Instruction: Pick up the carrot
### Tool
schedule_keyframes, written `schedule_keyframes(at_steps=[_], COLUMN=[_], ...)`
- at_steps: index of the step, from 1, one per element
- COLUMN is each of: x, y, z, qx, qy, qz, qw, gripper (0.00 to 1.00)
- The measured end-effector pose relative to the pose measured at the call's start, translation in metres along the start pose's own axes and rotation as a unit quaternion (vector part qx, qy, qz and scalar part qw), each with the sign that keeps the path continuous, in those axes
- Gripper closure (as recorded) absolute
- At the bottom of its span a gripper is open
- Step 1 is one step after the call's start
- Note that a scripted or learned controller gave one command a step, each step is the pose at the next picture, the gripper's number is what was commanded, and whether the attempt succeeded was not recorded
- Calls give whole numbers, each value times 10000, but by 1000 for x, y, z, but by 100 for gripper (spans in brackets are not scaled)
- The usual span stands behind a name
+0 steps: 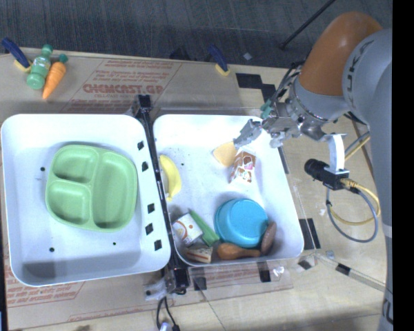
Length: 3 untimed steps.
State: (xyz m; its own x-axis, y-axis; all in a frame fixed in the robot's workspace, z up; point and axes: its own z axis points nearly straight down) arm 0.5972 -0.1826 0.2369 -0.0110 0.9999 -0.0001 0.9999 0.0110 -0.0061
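The gripper [249, 132] hovers at the right bin's [193, 126] far rim, its opening unclear, far from the carrot [53, 79] lying outside both bins.

Carrot [54, 79] lies outside the 2 bins on cardboard at far left, green bottle [38, 69] touching its left, blue clip [15, 54] near; open from right & front. Right bin [193, 126]: front crowded w/ blue bowl [241, 221], food; back-left free.
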Motion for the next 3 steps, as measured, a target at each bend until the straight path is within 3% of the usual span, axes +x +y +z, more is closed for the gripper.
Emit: schedule_keyframes(at_steps=[1, 2, 3], x=[75, 89, 121], y=[-35, -4, -16], z=[12, 146, -3], qx=[33, 1, -73], qy=[11, -5, 17], qz=[1346, 1966, 1806], qw=[9909, 9805, 9835], gripper=[0, 0, 0])
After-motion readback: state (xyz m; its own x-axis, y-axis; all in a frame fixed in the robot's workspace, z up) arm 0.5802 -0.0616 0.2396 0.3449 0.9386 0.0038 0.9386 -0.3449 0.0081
